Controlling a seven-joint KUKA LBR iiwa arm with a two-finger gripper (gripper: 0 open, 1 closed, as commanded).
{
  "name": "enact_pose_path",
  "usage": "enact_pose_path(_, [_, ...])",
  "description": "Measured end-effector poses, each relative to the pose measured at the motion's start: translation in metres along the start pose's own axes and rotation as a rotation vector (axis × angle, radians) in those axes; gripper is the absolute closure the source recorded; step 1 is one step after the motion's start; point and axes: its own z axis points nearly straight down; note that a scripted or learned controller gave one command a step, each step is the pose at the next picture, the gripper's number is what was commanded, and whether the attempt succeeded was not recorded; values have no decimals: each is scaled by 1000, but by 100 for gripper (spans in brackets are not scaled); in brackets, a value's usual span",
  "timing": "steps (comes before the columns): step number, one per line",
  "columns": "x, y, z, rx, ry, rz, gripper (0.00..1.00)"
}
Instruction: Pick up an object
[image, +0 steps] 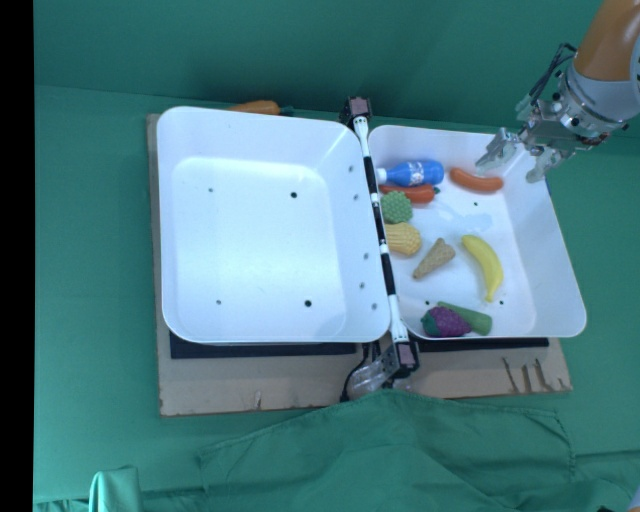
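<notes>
Two bins (180, 140); eight toys in right one; end effector (518, 158) spread, empty.

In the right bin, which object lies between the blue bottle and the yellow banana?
In the camera view, the cone-shaped tan piece lies roughly between the blue bottle and the yellow banana, close to the banana. The remaining stretch is bare white bin floor.

No legible text anywhere (blue bottle (411, 173) label blurred)
</notes>
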Motion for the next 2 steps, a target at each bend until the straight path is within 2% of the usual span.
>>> enact_pose_path(1, [0, 0, 0, 0, 0, 0, 0])
enact_pose_path(2, [4, 1, 41, 4, 1, -1, 0])
